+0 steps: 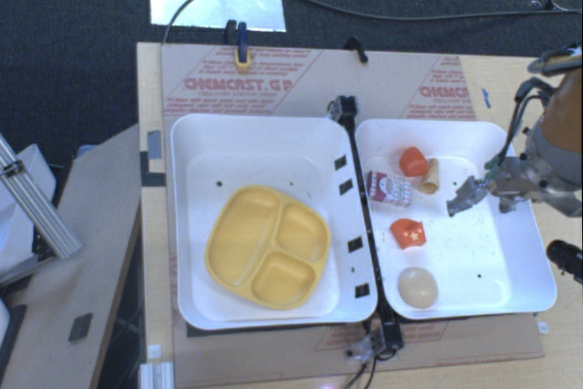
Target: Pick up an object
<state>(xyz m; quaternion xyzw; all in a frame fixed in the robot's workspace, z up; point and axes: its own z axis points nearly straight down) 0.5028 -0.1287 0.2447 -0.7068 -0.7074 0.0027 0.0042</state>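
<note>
The right bin (524,264) holds several small objects. A red round piece (413,161) lies beside a tan cone (429,176). Next to them are a red and white packet (389,189), a red chunk (408,232) and a pale beige ball (418,287). My gripper (481,199) hangs over the right half of this bin, to the right of the cone and the red chunk. It is open, with nothing between its fingers. The arm comes in from the right edge.
The left bin (196,150) holds a yellow divided tray (267,246). A black divider with clips (357,196) runs between the bins. A clamp (241,46) and a cable lie on the board behind them. The bench edge lies at the left.
</note>
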